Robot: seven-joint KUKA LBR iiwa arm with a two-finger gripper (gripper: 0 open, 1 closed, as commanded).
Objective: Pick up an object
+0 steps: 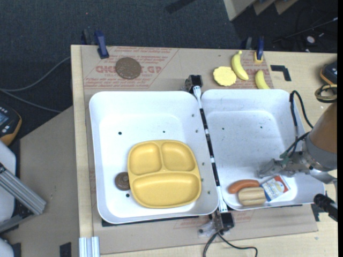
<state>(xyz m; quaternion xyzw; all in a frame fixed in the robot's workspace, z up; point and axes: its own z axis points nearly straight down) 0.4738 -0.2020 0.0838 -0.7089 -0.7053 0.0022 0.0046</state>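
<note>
Toy hot dog (247, 191) lies at the lower edge of the right bin (241, 111), touching a small white packet (275, 187). Judged light, rigid plastic, smooth and rounded, likely to slip; best gripped across its narrow middle. Claw (273, 167) hovers just above-right of it; whether it is apart or together cannot be told. Yellow divided plate (162, 173) sits in the left bin (107, 122).

- The yellow divided plate (162, 173) is looking like smooth, slightly glossy plastic.
- Both white bins (107, 116) are showing a smooth plastic finish with faint specks.
- The tabletop (86, 143) is appearing as matt, pale wood.
</note>
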